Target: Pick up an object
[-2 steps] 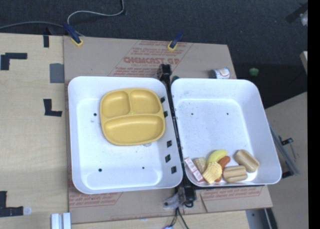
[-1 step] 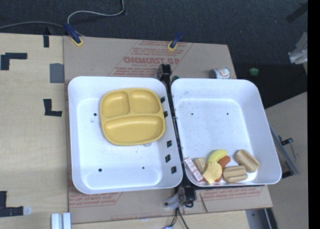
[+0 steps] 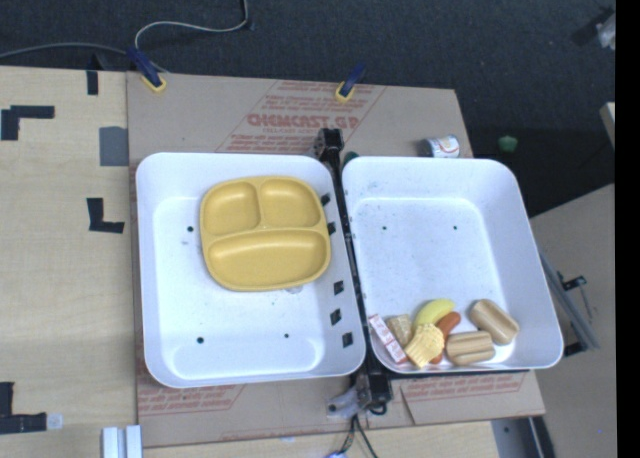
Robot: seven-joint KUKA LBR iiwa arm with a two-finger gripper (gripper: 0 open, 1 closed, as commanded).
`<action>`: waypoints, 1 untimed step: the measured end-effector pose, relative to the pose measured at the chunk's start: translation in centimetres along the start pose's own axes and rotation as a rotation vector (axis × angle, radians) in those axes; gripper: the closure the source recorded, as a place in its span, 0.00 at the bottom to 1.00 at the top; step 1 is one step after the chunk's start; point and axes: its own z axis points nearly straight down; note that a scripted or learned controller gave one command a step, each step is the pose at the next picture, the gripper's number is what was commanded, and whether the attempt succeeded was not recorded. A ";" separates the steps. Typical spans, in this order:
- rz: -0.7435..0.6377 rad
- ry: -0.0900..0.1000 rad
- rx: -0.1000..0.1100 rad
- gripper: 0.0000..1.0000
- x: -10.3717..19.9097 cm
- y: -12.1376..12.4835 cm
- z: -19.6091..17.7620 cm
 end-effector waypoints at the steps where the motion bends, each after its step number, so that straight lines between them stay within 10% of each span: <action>1: 0.000 0.001 0.001 1.00 0.0 1.4 -0.2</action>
